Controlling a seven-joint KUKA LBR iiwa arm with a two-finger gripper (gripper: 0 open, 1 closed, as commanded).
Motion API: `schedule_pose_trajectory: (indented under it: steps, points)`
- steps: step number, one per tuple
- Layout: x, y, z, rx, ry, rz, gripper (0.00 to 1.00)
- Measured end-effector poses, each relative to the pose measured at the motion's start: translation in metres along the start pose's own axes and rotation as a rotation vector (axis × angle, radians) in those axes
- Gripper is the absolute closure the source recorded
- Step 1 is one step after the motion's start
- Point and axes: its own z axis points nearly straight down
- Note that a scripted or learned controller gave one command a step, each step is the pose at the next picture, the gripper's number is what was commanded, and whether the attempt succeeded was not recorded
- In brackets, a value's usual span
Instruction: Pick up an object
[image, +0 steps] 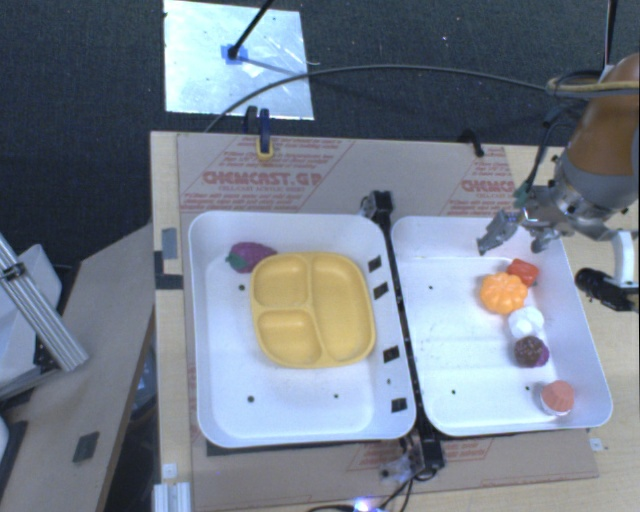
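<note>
The right bin (450, 340) holds several small toy foods along its right side: a red piece (523, 270), an orange pumpkin (503, 293), a white piece (526, 322), a dark purple ball (530, 351) and a pink-orange piece (557, 397). My gripper (508, 230) hangs over the bin's far right corner, up and left of the red piece and the pumpkin. Its fingers look spread apart, and nothing sits between them.
The left bin (215, 330) carries a yellow divided plate (305, 308) with a purple toy (248, 256) at its far left corner. A black hinge strip (395, 320) separates the bins. A metal frame (40, 320) stands at the left, and a cable (400, 70) crosses the back.
</note>
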Motion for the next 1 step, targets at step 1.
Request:
schedule_pose_trajectory:
  steps: [1]
  points:
    - [0.0088,-0.0052,0.056,0.004,0.001,0.001,0.0]
